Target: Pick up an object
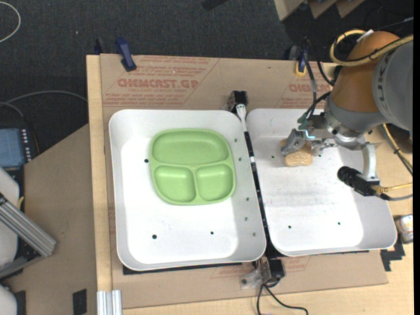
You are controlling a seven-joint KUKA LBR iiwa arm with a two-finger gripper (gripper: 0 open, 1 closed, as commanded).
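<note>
Looking down: two shallow white bins are seen side by side on a brown board, with the arm reaching in from the right.
Arm: a grey body with an orange band [359, 71] above the wrist is seen over the upper right of the right bin [328, 222].
Gripper: the gripper [300, 144] is lowered into the upper part of the right bin, directly over a small tan object.
Claw state: whether the fingers are spread or closed cannot be told; they are blurred against the object and partly hidden by the wrist.
Object: a small tan, rounded piece [298, 158] is seen lying on the floor of the right bin, near its upper left corner, just below the gripper and touching or nearly touching it. It cannot be told whether it is gripped.
Left bin: a white bin [131, 228] is occupied by a light green divided plate [192, 166] with one wide compartment at the top and two smaller ones below; the plate is set in the bin's upper middle.
Divider: a black strip [252, 169] is seen running between the two bins.
Surroundings: blue clamps [125, 54] are fixed at the board's far edge, and a black cable fitting [354, 179] is seen over the right bin's right side.
</note>
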